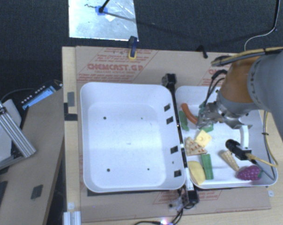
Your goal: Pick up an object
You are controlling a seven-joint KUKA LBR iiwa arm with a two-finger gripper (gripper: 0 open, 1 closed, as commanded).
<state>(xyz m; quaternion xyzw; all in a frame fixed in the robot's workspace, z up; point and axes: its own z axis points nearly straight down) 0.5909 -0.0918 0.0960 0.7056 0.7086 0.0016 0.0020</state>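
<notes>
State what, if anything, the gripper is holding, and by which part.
It cannot be told: the gripper sits low in the right bin above the yellow block, its tip unclear.

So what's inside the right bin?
Toy food in the right bin: sausage, cheese, waffle, green stick, cone, grapes. The arm covers the bin's back.

A robotics lab: a cardboard-topped bench (113, 62) carrying two white bins (127, 90), aluminium framing (10, 125) at left, loose cables (272, 27).
</notes>
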